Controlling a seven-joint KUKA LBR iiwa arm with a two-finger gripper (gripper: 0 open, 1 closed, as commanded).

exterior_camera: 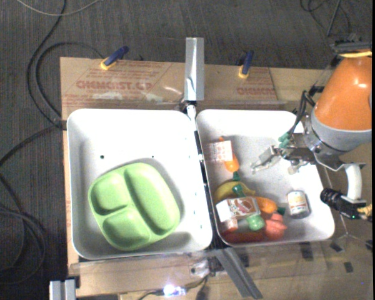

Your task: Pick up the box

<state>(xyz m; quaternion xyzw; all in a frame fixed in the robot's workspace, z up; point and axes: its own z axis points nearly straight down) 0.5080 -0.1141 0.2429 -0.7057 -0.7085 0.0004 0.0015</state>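
I've got the two-finger metal gripper (pixel 265 160) hovering over the bare middle of the right white bin (pixel 312 230), fingers spread w/ nothing between them. The target, as I read it, is the small red-and-white printed carton box (pixel 236 210), lying flat near the bin's front edge, left of ctr. It's crowded: yellow plastic banana (pixel 228 189) just behind it, an orange toy piece (pixel 267 205) to its right, red and green toy food (pixel 257 227) pressed against its front. A second white-and-orange carton (pixel 222 150) sits nearer the back wall, so I can't be 100% sure which box is meant.

Approach, imo: bring the wrist toward the front-left, ctr above the box, turn the fingers to span its short side so they drop into whatever gaps there are, not onto the banana. Descend straight, close late. Small silver can (pixel 297 204) is well apart, no worry. Green divided plate (pixel 134 205) in the left bin (pixel 81 142) is irrelevant.
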